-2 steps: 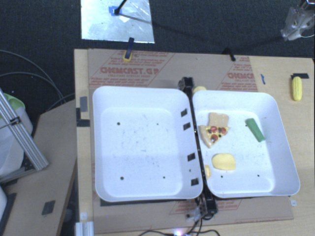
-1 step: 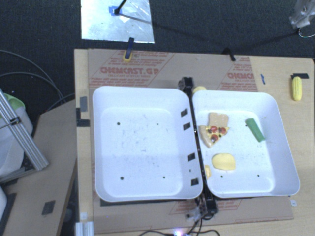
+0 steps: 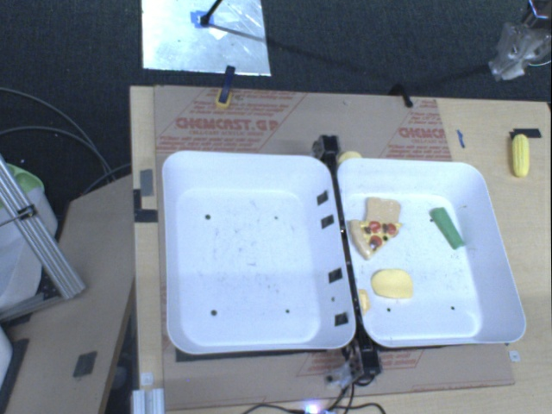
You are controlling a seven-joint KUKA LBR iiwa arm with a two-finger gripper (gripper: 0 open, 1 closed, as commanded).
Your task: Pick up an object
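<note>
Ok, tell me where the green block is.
The green block lies in the right bin, toward its right side, right of the pizza slice.

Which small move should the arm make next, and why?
Probably it should travel from the top right corner toward the right bin and stop above the yellow piece. The gripper is outside both bins, far from every object. The yellow piece lies apart from the pizza slice and the green block.
</note>
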